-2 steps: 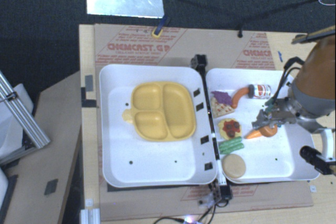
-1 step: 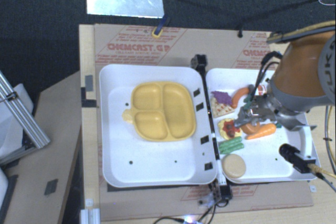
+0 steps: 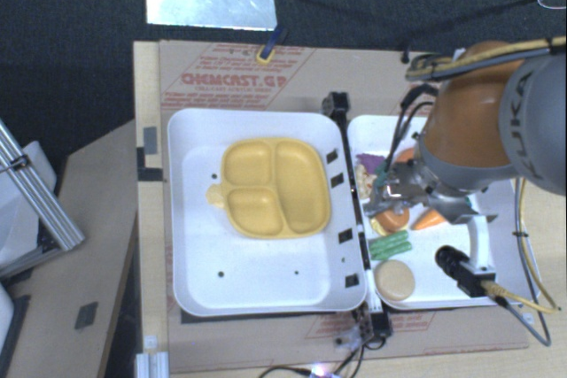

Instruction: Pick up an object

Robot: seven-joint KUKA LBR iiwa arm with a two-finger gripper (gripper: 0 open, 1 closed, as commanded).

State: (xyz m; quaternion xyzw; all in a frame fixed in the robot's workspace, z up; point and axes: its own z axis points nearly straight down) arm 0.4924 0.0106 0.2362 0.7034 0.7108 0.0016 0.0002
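1. Arm [image 3: 483, 124] reaches in from the right, over the right bin [image 3: 443, 292].
2. Gripper [image 3: 390, 195] sits low among toy food at that bin's left side; grip state: can't tell.
3. Near it: orange piece [image 3: 428, 220], green beans [image 3: 390, 244], tan disc [image 3: 395, 279], purple bit [image 3: 370, 162].
4. Left bin [image 3: 190, 270] holds a yellow divided plate [image 3: 270, 188].

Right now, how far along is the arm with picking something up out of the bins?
Done: the arm has reached the right bin, with the gripper low over the toy food there. In hand: nothing visibly; the wrist hides its tip. Left: a clear grasp and lift. The green piece, tan disc and orange piece lie in the bin; the yellow tray sits left.
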